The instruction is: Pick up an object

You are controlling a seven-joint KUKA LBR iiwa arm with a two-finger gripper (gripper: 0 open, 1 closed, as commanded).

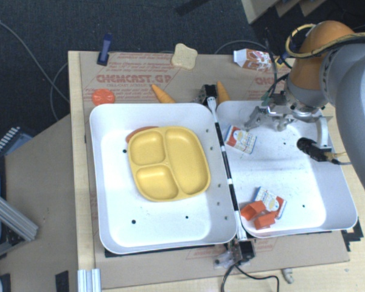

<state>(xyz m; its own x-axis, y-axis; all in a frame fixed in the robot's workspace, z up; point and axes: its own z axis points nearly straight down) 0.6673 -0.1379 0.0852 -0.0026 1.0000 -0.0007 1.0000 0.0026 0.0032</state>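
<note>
So the grey arm point(344, 59) hangs over the back of the right bin point(304, 181), with the gripper point(274, 115) just right of a small red-and-white carton point(239, 140) near that bin's back-left corner, and honestly I can't tell if it's open or closed from here, though nothing looks caught in it. If the carton is the target, I'd shift left until it's centred over the thing and come straight down, staying off the bin's left wall. The carton lies flat, and its long axis seems to run diagonally, back-left to front-right, so closing across the short side looks safest.
</note>
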